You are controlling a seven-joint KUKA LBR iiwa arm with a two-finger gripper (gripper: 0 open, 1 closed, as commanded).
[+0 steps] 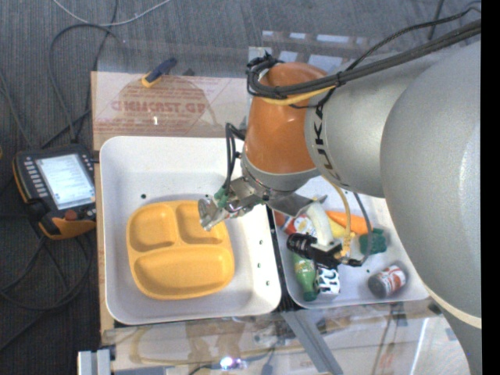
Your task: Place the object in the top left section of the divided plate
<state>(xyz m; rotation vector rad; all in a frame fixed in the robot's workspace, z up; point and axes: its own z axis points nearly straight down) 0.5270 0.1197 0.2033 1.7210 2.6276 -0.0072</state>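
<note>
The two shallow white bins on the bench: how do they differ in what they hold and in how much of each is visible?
The left white bin holds one yellow divided plate; the right white bin holds several small items, among them an orange carrot-like piece and a small can. The left bin is almost fully visible, while the grey arm covers much of the right bin. Both are shallow and white, side by side.

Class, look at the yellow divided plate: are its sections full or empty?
Empty as far as visible: the yellow divided plate shows bare yellow sections, though the gripper hides part of the top right one.
</note>
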